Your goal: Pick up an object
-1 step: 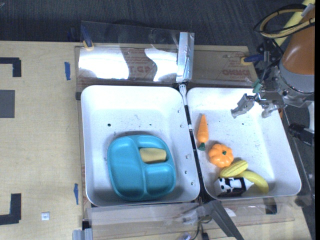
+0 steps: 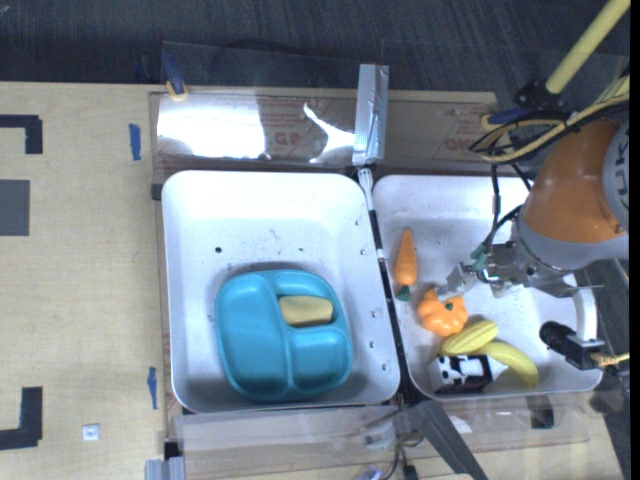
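Observation:
The right bin (image 2: 445,200) holds an orange carrot (image 2: 405,258), a small orange pumpkin-like toy (image 2: 441,313), a yellow banana (image 2: 497,349) and a black-and-white toy (image 2: 462,370). My gripper (image 2: 463,277) reaches in from the right and hangs low just above and to the right of the pumpkin toy, beside the carrot. Its tip is small and partly blurred. Nothing is visibly held.
The left bin (image 2: 260,208) holds a blue divided plate (image 2: 285,353) with a yellow food piece (image 2: 306,310) in its upper right compartment. A metal divider (image 2: 371,113) and clear plastic stand behind the bins. Cables (image 2: 520,133) trail at the upper right.

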Robot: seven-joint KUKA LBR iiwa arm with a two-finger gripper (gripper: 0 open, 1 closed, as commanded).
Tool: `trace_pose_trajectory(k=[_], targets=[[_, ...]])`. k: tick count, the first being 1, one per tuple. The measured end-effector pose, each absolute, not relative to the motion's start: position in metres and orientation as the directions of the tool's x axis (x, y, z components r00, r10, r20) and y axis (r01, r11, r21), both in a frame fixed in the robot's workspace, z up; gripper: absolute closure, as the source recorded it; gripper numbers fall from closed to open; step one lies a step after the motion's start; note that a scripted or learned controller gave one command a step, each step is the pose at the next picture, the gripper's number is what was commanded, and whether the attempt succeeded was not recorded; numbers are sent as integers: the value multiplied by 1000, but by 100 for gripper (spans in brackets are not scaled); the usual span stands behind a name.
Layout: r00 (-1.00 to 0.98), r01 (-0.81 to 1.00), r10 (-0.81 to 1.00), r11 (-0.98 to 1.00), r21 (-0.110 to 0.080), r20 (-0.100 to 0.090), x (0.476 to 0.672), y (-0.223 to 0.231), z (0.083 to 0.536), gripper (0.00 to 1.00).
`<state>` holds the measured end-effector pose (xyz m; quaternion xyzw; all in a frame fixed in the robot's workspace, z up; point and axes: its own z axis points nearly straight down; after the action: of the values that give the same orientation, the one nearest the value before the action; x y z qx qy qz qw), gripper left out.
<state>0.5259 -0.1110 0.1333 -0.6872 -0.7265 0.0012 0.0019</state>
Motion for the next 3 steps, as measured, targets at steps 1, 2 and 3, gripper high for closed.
trace_pose_trajectory(k=[1,2,3], targets=[[-41,998,999,41,47,3,513,-109,106,0],[29,997,1000,-28,65,-6,500,-102,106,0],[97,994,995,-98,58,7,499,-106,106,0]])
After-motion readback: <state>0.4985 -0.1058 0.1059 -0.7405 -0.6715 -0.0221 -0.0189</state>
